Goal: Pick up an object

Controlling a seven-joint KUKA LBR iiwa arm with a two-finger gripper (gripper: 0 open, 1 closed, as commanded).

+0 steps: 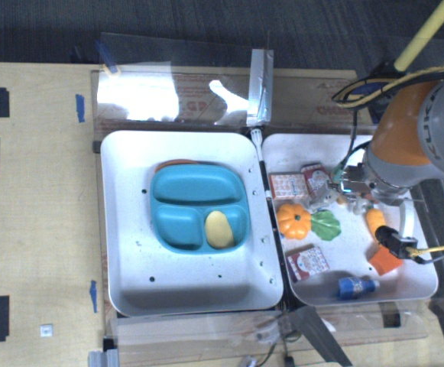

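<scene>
The right bin holds a small orange pumpkin, a green leafy piece, a red-and-white packet and a second packet lower down. A blue bottle lies near the front wall. An orange carrot-like piece and an orange block sit at the right. My gripper hangs low over the bin's upper middle, just above the green piece and beside a dark red packet. The grey arm with its orange band covers the bin's far right corner.
The left bin carries a blue divided plate with a yellow egg-shaped object in its lower right compartment. A metal divider and a clear sheet stand behind the bins. Cables trail at the upper right.
</scene>
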